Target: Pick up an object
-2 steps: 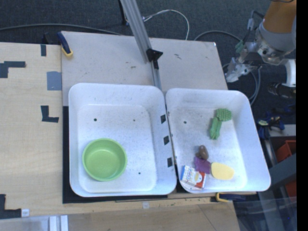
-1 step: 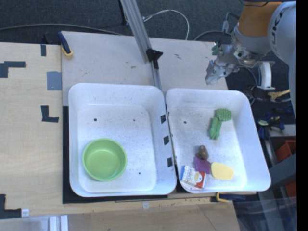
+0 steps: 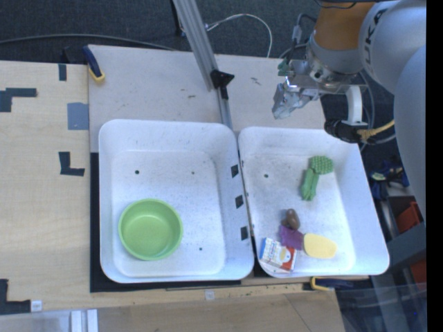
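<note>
My gripper [image 3: 285, 106] hangs above the far edge of the right bin [image 3: 353, 185], over the bench just behind its rim, and I see nothing between its fingers. In the right bin lie a green brush-like toy [image 3: 313, 176], a small brown object [image 3: 292, 218], a purple piece [image 3: 291, 238], a yellow oval piece [image 3: 320, 246] and a small white carton [image 3: 277, 254] at the near rim. A green bowl [image 3: 150, 228] sits in the near left part of the left bin [image 3: 166, 144].
A slanted grey metal bar [image 3: 197, 33] runs down from the top to the gap between the bins. A yellow-and-blue clamp [image 3: 92, 63] sits at the bench's far left corner. Cables trail behind the arm at the right.
</note>
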`<control>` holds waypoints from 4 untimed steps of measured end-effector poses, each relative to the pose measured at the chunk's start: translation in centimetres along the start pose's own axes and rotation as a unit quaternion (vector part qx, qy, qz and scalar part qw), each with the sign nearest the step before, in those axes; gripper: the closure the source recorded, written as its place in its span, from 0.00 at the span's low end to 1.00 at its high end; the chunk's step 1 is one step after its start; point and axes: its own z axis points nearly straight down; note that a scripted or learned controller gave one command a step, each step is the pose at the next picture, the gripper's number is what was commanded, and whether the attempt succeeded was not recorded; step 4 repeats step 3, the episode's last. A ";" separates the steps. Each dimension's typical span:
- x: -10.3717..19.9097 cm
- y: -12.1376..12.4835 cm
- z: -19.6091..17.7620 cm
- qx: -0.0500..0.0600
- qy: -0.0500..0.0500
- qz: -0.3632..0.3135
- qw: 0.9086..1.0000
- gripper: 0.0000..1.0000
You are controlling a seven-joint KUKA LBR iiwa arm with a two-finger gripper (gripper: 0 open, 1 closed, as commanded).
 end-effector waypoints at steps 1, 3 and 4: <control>5.4 0.7 0.8 0.000 0.000 0.000 1.000 1.00; 15.3 -0.2 3.9 0.002 -0.001 0.001 1.000 1.00; 15.3 -0.2 3.9 0.002 -0.001 0.001 1.000 1.00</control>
